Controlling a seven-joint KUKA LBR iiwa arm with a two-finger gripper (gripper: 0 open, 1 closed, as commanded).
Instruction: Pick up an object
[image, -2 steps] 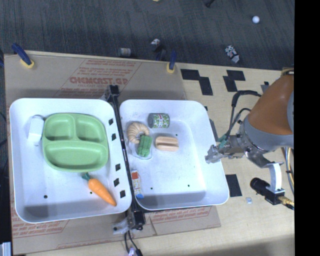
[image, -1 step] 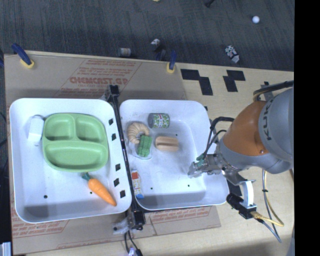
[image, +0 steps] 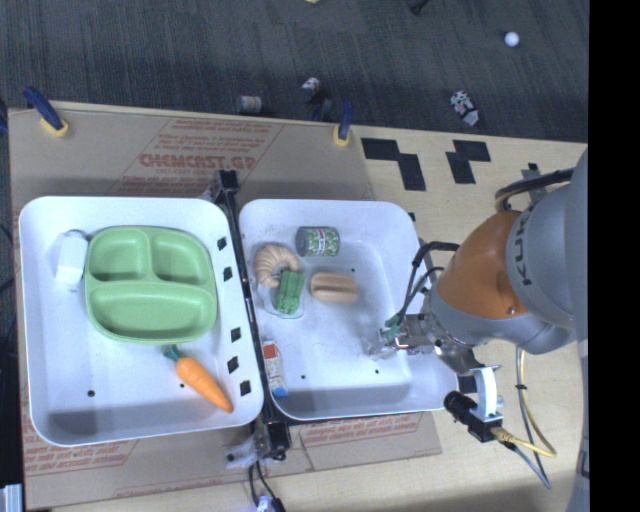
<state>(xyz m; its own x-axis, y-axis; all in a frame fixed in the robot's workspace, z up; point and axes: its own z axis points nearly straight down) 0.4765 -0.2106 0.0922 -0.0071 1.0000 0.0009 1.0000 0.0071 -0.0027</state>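
Overhead, the one camera view looked down at a slant on both bins. Arm (image: 510, 280), grey with orange band, reached in from the right edge of the surface (image: 400, 165). Claw (image: 392, 337) sat low over the right bin (image: 385, 385), near that bin's right wall, toward its front corner. Claw state: cannot tell, too small and cluttered with cables to read.

Right bin contents, all well apart from the claw: green can (image: 318, 241) at the back; croissant-like pastry (image: 273, 263) at the left; green vegetable piece (image: 289, 292) just beside it, touching or nearly so; hot dog bun (image: 334, 288) near the middle; small packet (image: 271, 366) along the left wall, toward the front.

Left bin (image: 40, 400): green divided plate (image: 152, 282) in the back half; white object (image: 70, 258) at its left edge; carrot (image: 203, 382) toward the front right corner.
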